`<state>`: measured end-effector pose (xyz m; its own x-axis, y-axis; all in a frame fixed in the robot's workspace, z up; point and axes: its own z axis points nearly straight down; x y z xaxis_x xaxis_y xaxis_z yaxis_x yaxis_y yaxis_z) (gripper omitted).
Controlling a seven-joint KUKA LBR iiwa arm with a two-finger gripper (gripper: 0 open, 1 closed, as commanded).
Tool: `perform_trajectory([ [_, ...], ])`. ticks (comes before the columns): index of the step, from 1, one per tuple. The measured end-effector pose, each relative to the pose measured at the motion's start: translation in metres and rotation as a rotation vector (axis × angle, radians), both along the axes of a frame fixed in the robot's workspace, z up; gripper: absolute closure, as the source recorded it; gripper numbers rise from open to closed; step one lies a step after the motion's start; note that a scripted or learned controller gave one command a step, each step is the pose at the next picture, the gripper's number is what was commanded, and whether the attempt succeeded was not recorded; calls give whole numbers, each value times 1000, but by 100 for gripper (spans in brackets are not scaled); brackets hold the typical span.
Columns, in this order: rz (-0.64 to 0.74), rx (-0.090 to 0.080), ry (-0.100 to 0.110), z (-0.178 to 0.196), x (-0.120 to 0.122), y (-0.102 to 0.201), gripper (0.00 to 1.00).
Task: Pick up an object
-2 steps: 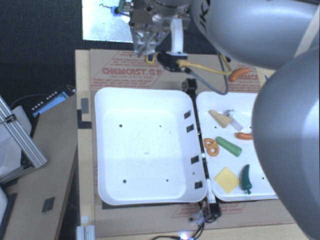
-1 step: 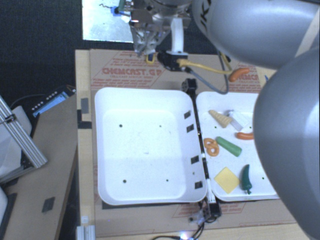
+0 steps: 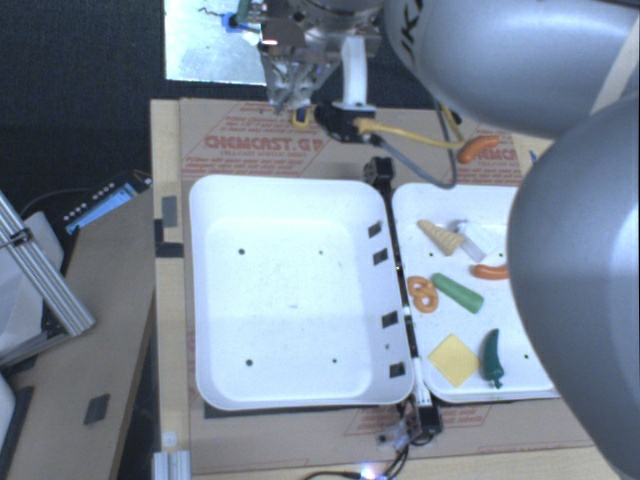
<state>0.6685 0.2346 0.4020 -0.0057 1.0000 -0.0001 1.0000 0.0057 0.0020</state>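
Note:
My gripper [image 3: 284, 100] hangs high above the back edge of the left bin [image 3: 290, 298], its fingers drawn together to a point with nothing visible between them. The right bin [image 3: 505, 313] holds a beige cone [image 3: 442, 235], an orange pretzel [image 3: 423, 294], a green cylinder [image 3: 458, 294], a yellow square block [image 3: 453, 359], a dark green pepper [image 3: 492, 356] and an orange sausage [image 3: 490, 271]. The arm's large grey body covers that bin's right part.
Another orange sausage shape [image 3: 479, 148] lies behind the right bin on the cardboard sheet [image 3: 250, 143]. A yellow cable [image 3: 410, 136] and a black plug [image 3: 340, 120] hang under the wrist. Black clips [image 3: 385, 258] line the wall between the bins.

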Motion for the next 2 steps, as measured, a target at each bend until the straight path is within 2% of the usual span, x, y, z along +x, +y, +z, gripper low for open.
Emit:
perform_trajectory([
  [2,0,0,-1,2,0,0,100],
])
